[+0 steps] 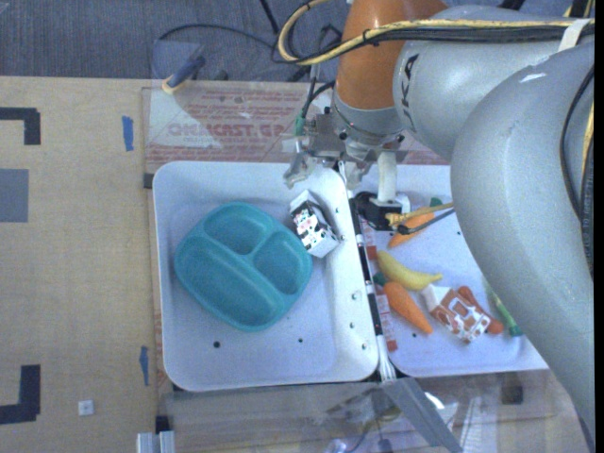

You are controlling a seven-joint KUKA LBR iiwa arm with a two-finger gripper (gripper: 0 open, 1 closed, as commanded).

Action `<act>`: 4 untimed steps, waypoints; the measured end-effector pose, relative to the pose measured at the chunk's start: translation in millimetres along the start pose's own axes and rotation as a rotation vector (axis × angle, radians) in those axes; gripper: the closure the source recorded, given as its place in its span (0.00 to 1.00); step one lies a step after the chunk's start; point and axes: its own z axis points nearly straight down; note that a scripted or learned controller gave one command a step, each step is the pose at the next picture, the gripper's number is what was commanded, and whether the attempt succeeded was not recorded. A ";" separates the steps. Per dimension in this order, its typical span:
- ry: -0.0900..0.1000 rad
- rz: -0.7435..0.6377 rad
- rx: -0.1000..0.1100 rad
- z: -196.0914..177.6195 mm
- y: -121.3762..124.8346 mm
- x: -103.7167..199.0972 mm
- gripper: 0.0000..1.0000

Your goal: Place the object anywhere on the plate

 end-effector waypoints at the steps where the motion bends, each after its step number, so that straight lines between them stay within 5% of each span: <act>1: -0.002 0.000 -0.001 -9.6 0.0 0.1 1.00; 2: -0.002 -0.001 0.000 -9.4 -0.3 0.9 0.00; 3: -0.004 -0.002 -0.001 -19.0 -0.2 0.9 1.00; 4: -0.004 -0.003 0.000 -18.8 -0.4 1.6 0.00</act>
